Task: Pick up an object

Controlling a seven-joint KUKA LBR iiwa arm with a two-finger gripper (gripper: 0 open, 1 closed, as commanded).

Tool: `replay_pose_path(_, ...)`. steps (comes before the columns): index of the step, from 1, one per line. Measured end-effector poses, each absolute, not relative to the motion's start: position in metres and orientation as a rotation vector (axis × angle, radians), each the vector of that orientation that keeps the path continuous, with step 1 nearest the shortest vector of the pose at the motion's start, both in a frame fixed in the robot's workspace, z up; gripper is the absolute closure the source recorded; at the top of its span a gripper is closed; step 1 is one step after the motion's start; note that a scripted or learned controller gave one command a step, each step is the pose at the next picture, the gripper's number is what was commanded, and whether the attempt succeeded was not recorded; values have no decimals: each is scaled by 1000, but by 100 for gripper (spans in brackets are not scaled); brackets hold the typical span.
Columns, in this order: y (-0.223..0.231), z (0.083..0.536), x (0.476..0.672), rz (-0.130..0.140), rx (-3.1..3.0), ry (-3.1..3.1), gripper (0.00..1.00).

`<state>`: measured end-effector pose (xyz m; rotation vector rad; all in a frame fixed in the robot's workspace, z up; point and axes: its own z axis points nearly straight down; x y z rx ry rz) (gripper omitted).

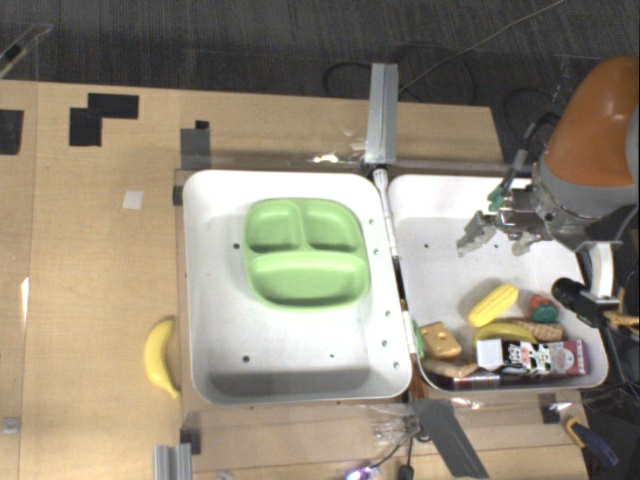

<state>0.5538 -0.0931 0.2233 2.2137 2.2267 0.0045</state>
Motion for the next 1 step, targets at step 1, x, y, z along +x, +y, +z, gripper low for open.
replay_pose_path(1, -133, 95, 532, 6, 2200, 2236, 0)
